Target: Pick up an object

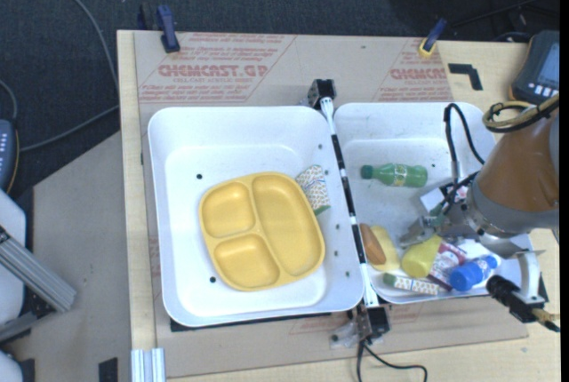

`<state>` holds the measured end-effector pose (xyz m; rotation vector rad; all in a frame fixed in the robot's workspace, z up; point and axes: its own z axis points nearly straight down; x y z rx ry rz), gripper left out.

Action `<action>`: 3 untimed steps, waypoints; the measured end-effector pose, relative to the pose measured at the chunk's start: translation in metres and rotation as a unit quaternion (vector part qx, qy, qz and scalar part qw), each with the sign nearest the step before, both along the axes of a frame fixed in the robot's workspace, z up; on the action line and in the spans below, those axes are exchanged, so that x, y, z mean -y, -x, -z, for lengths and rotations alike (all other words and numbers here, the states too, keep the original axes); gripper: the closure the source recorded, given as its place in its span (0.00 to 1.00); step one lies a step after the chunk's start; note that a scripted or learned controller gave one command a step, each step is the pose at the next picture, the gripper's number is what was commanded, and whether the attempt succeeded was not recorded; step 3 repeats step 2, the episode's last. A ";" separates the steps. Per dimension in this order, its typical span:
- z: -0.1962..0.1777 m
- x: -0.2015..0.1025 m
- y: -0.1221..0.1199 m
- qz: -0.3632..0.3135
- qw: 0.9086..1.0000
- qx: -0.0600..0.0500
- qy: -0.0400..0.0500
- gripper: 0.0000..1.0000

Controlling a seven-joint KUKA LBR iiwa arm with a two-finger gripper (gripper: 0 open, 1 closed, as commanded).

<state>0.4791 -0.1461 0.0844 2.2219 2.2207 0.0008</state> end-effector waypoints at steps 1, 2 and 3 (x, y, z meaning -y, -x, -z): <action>-0.010 0.000 -0.001 0.000 1.000 0.002 0.000 1.00; -0.101 -0.077 -0.056 -0.001 1.000 0.000 0.000 1.00; -0.101 -0.077 -0.056 -0.001 1.000 0.000 0.000 1.00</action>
